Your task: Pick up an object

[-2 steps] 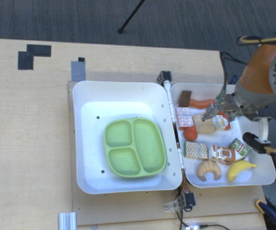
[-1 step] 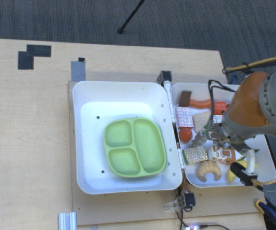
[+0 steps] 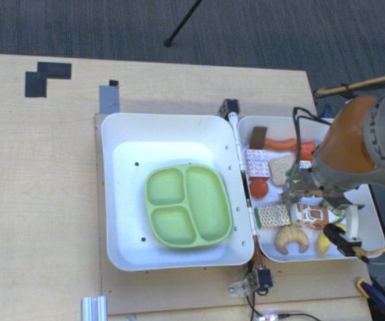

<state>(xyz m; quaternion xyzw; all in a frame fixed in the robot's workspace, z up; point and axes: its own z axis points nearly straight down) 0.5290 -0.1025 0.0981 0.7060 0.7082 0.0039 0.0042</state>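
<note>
Task looked not yet done: nothing was seen lifted, and every item appeared to lie on a bin floor. Far left, the bench was pale wood-look board, flat and matte, with a few dark tape marks near its top edge. The left bin was shallow white plastic, smooth, with rounded corners, and held a light green divided plate, glossy, with three rounded compartments and no food on it. The right bin, same white plastic, touched the left one along a shared rim and held the candidate objects, all toy-food-like: a dark brown block at the top, a red-orange sausage beside it, a white and pink printed packet below, a tan bread slice, a small round red tomato, a flat green patterned square, a ridged tan croissant at the lower edge, an orange and white printed carton, and a yellow piece near the right. The gripper sat low over the middle of this bin, between the bread slice and the carton, just above the green square; whether it was open or closed could not be told, and no object was visibly held. The arm was grey metal with a rounded orange band. Left, by my read: close on one item, then lift it out.
</note>
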